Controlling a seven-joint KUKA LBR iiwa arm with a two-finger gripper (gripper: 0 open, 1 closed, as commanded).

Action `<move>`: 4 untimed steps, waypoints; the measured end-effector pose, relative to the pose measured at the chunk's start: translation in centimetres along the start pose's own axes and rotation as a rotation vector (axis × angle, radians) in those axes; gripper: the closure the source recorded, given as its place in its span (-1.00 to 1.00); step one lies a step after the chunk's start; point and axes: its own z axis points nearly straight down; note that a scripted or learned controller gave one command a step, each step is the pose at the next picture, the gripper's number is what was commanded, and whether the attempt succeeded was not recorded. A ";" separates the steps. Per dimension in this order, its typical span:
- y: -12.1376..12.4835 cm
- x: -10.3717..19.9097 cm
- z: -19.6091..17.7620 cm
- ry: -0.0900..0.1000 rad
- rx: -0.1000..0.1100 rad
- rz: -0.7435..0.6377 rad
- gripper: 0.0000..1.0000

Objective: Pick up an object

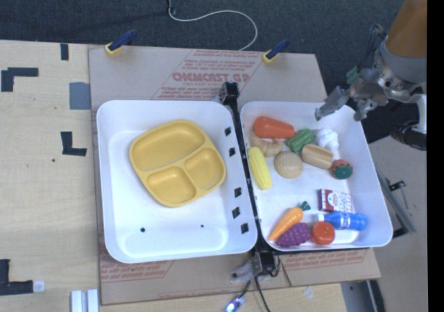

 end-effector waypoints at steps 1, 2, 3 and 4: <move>-5.4 7.0 11.8 0.007 0.016 -0.003 -1.00; -1.4 3.3 16.5 0.001 0.000 0.001 -1.00; 3.5 2.6 16.5 0.004 0.022 -0.006 -1.00; -5.1 8.5 15.4 -0.013 -0.005 0.005 -1.00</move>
